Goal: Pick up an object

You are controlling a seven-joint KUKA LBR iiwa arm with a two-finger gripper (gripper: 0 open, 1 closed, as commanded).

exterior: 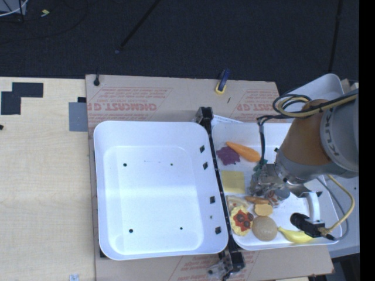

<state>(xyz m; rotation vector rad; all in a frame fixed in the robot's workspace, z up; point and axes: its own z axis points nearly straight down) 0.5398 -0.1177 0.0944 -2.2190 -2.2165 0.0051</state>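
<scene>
My gripper is low inside the right bin, reaching in from the right. It hangs over a small orange piece and close beside a pale yellow block. An orange carrot and a purple piece lie at the bin's far end. Near the front lie a pizza slice, a tan round thing and a yellow banana. The wrist hides whatever is under the gripper.
The left bin stands beside the right one, with a black divider clip at their shared far corner. A blue and yellow clamp sits on the cardboard's far edge. Yellow cable loops hang at the arm's right.
</scene>
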